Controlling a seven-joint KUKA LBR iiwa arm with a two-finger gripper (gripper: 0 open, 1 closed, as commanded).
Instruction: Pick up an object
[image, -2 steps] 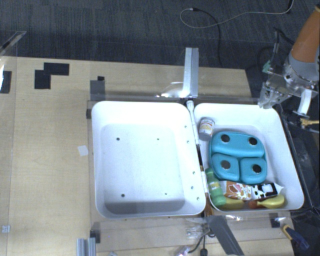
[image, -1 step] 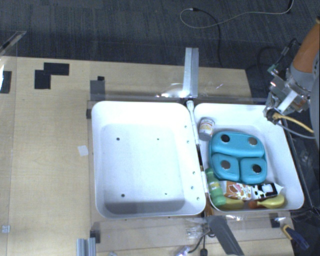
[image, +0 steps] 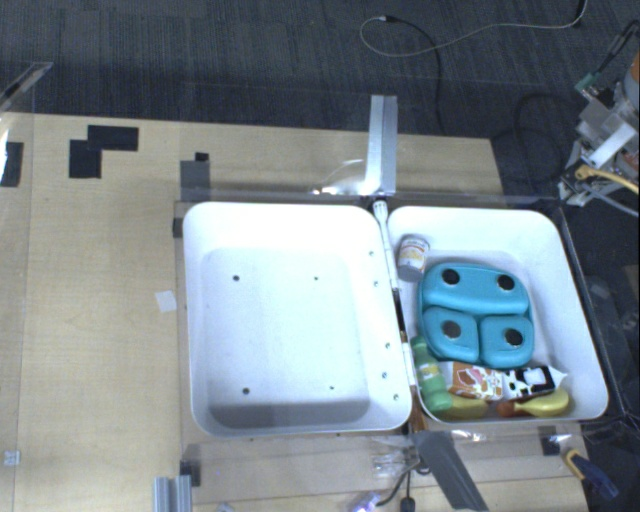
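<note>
Along the near wall of the right bin (image: 578, 300): a banana (image: 548, 405) toward the near right corner, a printed carton (image: 482, 381) touching it, a green bottle (image: 428, 366) in the near left corner. All packed tight against one another and against the wall. Poor first choices, judging by the crowding, with little room beside any of them.

Further in, at the middle of the bin: a blue moulded tray (image: 475, 313), broad and low, with raised lobes and dark holes. Probably too wide to span. Better approached at one outer edge, if at all.

Near the far left corner: a small can (image: 411, 256), close to the wall shared with the left bin (image: 195, 300) but apart from the tray. Likely the easiest pick. Come straight down over it, close across its narrow width, and keep off the shared wall.

Open floor along the far wall and far right corner of the right bin, good for descending. Wide bare floor in the left bin too.

Beyond the far right corner, off the bins: the gripper (image: 600, 135), parked among cables. Cannot tell whether spread or closed; nothing seen held.
</note>
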